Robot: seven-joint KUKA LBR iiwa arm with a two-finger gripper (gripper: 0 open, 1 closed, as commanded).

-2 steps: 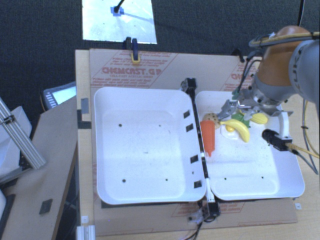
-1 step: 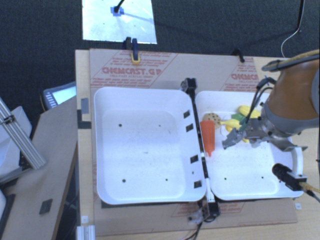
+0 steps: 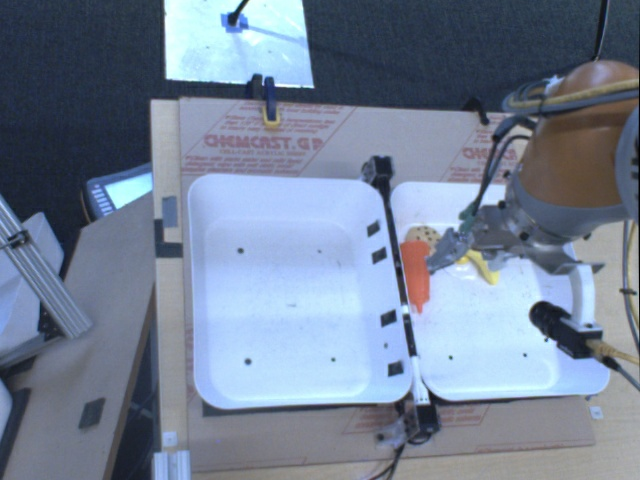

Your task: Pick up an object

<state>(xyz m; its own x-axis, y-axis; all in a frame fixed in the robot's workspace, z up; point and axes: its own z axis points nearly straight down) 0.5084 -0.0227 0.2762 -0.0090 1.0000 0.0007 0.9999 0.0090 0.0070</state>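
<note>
An orange carrot-shaped object (image 3: 415, 273) lies along the left wall of the right bin (image 3: 500, 368), close to the divider. A tan speckled object (image 3: 426, 235) sits just behind it. A yellow object (image 3: 483, 265) lies to the right, partly under the arm. My gripper (image 3: 447, 251) hangs above the upper left part of the right bin, just right of the orange object's top end. Nothing is visibly held between its fingers.
The left bin (image 3: 290, 288) lies beside the right one, with black clips along the shared divider (image 3: 390, 278). A clamp (image 3: 268, 98) sits on the board's far edge. A black fitting (image 3: 560, 330) on the arm hangs over the right bin's right side.
</note>
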